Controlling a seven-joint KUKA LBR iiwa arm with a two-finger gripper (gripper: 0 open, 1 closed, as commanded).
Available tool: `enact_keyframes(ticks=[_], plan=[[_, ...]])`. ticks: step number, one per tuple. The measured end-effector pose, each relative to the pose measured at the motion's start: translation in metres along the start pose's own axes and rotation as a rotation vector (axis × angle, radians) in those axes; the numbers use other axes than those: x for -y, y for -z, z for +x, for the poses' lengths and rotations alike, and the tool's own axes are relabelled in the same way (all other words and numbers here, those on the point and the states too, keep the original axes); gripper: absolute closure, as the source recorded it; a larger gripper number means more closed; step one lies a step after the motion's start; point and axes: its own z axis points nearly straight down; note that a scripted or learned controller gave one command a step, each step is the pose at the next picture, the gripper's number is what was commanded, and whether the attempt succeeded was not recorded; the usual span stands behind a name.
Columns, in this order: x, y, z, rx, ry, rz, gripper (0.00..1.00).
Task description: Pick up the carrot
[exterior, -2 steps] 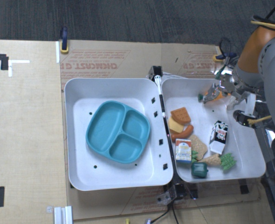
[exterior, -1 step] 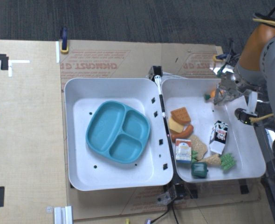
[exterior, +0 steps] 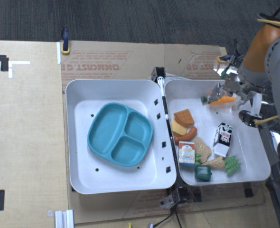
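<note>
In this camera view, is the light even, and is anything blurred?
Camera view: light is mostly even; the blue plate casts a soft shadow in the left bin; the carrot by the pincer looks slightly blurred.

A teal three-compartment plastic plate [exterior: 120, 134] sits in the plain white left bin [exterior: 73, 141]. Upper right in the frame, the orange carrot with green top [exterior: 219, 99]; below it, a black-and-white cow-patterned milk carton [exterior: 222, 139].

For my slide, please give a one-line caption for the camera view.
The gripper is at the carrot in the right bin; a blue divided plate lies in the left bin.
</note>
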Motion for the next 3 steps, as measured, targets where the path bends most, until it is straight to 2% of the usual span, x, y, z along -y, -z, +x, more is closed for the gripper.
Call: enact_keyframes(ticks=[1, 2, 3], plan=[[-0.0098, -0.0056, -0.0077, -0.014, 0.170, 0.001, 0.00], [-0.0096, 0.0030, -0.0073, -0.010, 0.176, 0.001, 1.00], [-0.0101, 0.0034, -0.0069, -0.010, 0.176, -0.001, 0.00]])
